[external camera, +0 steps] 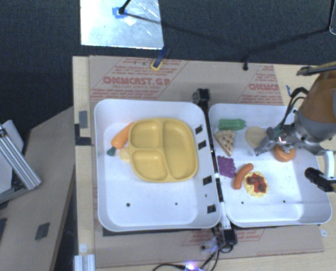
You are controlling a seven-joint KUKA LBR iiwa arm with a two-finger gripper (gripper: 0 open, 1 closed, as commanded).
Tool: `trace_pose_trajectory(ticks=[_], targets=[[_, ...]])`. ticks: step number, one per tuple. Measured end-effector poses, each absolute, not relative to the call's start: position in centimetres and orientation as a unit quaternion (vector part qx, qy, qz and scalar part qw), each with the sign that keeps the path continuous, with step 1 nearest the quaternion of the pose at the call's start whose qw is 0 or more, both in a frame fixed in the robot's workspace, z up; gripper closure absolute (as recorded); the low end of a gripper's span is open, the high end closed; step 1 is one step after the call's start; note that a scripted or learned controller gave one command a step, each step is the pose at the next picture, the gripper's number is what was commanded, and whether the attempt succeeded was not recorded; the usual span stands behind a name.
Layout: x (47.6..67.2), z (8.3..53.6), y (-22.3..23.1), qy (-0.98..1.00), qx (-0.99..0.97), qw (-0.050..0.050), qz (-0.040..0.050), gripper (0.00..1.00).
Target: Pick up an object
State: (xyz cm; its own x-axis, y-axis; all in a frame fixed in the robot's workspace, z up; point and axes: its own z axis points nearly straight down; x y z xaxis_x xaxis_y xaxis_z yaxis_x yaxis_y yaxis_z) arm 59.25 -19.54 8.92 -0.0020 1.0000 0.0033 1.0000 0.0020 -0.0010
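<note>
Gripper [276,141] is hovering low in the right bin [303,208], just beside the orange piece [284,153]; can't tell how its jaws are sitting

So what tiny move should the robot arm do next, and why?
Probably a short move straight down. The gripper sits low in the right bin, just over or against the orange round piece, and that piece lies apart from the sausage and the waffle wedge. Whether anything is held cannot be told from this view.
</note>
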Motion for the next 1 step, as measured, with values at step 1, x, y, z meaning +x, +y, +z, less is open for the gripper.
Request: trace_pose_trajectory(ticks=[1], targets=[[59.47, 10.41, -19.75, -0.708, -0.707, -0.004, -0.0018, 1.00]])
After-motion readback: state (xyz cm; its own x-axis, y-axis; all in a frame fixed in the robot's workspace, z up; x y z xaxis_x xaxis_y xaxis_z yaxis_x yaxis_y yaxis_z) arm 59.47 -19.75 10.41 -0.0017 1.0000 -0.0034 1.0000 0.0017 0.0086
